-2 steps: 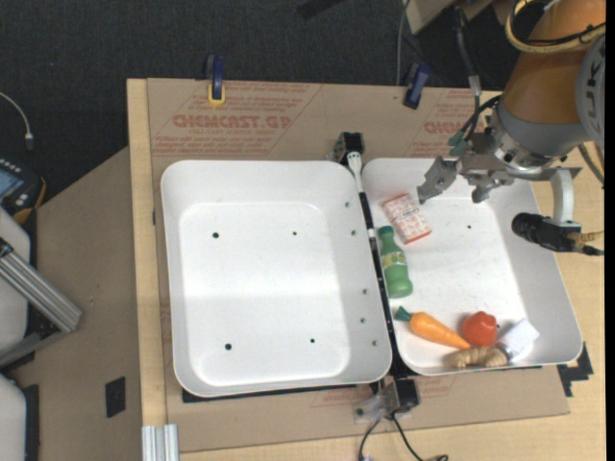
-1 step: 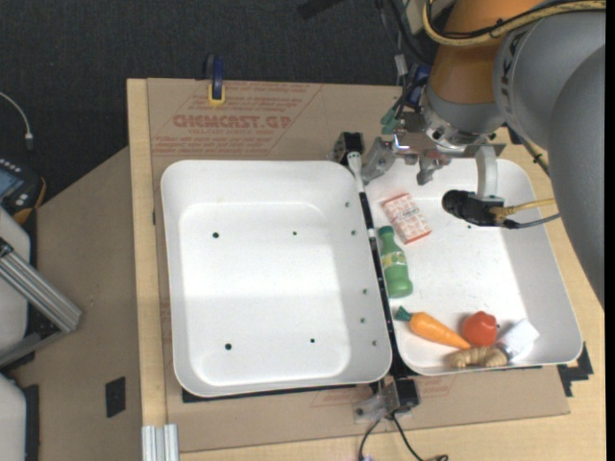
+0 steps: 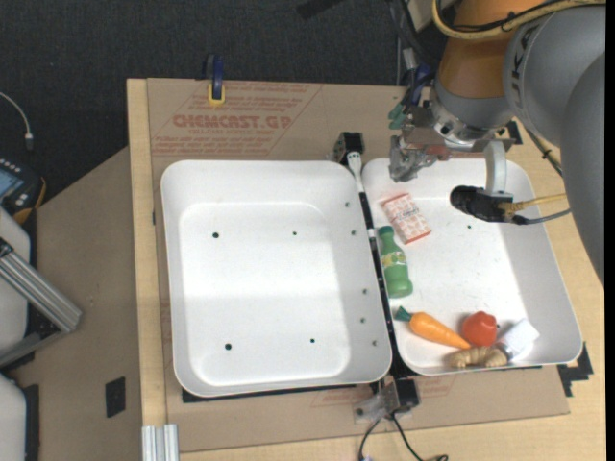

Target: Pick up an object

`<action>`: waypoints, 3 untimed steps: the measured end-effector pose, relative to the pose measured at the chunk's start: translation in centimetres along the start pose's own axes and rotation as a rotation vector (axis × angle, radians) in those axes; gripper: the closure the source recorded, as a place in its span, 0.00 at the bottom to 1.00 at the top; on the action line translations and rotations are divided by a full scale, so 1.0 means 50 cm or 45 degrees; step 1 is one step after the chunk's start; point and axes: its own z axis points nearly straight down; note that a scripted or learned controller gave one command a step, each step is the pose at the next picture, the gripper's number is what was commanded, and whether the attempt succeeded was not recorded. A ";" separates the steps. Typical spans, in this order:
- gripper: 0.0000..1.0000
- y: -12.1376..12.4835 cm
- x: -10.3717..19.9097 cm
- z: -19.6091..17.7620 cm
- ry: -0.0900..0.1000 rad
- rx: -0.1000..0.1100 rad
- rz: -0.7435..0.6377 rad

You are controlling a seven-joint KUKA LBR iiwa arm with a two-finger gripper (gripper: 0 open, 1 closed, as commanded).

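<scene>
Surface: a tan board point(image 3: 144, 257) on dark carpet, bearing two shallow white bins side by side.

Tool: the gripper point(image 3: 407, 164) hangs over the far edge of the right bin point(image 3: 480, 267), close to the divide between the bins. Whether it is parted or closed cannot be told at this angle and size. Nothing is seen held in it.

Nearest item: a red-and-white packet point(image 3: 405, 217), just beside the gripper on the near side, lying flat on the bin floor.
Next out: a green bottle point(image 3: 393, 262), lying on its side along the dividing wall, just beyond the packet.
Well apart from the gripper, at the bin's near edge: an orange carrot point(image 3: 432, 329), a red rounded item point(image 3: 479, 327), a knobbly beige piece point(image 3: 478, 357) and a small white item point(image 3: 520, 338), grouped close together.
To the gripper's far side across the divide: the left bin point(image 3: 259, 277), bare floor showing.

Progress, as judged: the pick is not yet made. Every item rests in the bin. Descent, closure and lift all remain. The packet is the likeliest target by position.

Limits: the wrist hides part of the gripper. The red item's identity is uncertain. Contact among the grouped items cannot be settled.
</scene>
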 end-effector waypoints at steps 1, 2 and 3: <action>1.00 -0.149 -0.041 -0.211 0.001 -0.005 0.008; 1.00 -0.115 -0.193 -0.308 -0.005 -0.004 0.011; 1.00 -0.126 -0.368 -0.468 -0.010 -0.008 0.013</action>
